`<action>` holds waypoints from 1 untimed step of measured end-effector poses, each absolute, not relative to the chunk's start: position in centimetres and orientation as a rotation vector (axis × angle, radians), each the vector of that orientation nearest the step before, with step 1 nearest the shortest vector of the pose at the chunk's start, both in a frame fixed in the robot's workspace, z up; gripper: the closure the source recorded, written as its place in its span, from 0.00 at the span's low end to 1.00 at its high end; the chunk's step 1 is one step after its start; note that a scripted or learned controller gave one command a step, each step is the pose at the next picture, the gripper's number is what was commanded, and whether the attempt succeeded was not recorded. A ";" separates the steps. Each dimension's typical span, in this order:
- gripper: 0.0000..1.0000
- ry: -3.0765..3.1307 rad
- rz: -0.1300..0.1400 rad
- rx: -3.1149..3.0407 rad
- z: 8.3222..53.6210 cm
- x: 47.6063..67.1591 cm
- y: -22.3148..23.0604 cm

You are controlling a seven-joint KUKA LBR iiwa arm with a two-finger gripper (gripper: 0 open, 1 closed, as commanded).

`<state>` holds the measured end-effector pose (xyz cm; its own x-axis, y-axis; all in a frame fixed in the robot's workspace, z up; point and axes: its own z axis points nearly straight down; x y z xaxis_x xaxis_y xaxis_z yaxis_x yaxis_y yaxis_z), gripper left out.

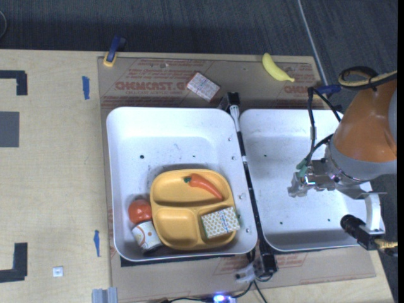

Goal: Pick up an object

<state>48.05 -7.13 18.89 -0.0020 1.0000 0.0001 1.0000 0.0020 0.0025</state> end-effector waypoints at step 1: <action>1.00 2.222 -0.001 2.224 15.0 47.9 -14.6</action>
